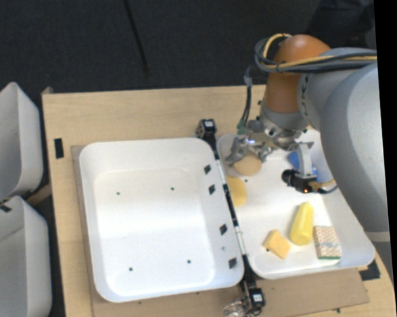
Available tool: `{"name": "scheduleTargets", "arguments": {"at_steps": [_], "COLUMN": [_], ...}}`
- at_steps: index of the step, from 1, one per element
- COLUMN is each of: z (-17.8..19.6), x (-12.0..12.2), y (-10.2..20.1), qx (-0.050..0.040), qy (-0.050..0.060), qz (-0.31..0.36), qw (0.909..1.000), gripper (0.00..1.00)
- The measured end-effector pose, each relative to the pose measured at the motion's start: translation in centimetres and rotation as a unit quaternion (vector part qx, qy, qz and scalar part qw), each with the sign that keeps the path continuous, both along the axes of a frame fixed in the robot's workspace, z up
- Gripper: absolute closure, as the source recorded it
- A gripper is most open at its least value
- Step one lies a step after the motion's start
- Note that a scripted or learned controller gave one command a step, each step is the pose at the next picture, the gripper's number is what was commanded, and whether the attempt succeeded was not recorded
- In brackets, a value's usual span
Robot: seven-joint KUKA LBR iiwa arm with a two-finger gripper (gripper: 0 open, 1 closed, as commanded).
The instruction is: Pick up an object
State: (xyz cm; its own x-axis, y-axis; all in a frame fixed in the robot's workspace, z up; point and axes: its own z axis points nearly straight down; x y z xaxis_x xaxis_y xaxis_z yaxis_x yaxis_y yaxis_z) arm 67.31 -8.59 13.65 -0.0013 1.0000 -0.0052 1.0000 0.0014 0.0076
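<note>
Gripper [247, 159] is down in the right bin [353, 242], upper centre of frame, right at a tan round object [248, 166]; can't tell its state or whether anything is gripped. Nothing visibly lifted, so pick looks not done. Other candidates lower in that bin: yellow bottle [301, 224], yellow block [277, 244], sponge [327, 241]. Left bin [97, 263] sits centre-left.
</note>
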Motion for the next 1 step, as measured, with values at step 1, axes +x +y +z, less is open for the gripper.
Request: {"name": "scheduleTargets", "arguments": {"at_steps": [1], "z": [6.92], "x": [-4.65], "y": [6.41], "qx": [0.0028], "qy": [0.001], "qz": [0.002], "qw": [1.0], "gripper": [1.0]}}
